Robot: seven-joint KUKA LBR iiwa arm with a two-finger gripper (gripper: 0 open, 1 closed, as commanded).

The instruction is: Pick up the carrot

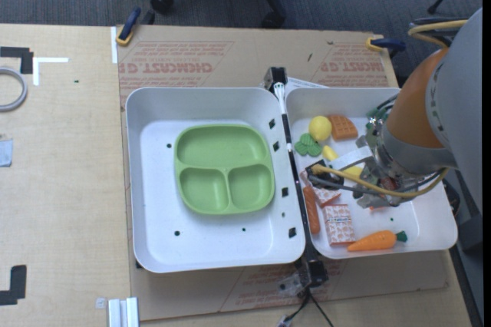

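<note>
The carrot [372,242] is orange with a green leafy end pointing right. It lies flat along the front wall of the right bin [430,237]. My gripper [367,193] hangs over the middle of that bin, a short way behind the carrot and apart from it. The grey arm and its orange band cover the bin's right half.
The right bin also holds a yellow lemon [320,127], an orange cracker [343,127], a green leafy piece [308,145], a red sausage [311,210] and a small red-and-white box [338,224] just left of the carrot. A green divided plate [225,168] sits in the left bin [153,226].
</note>
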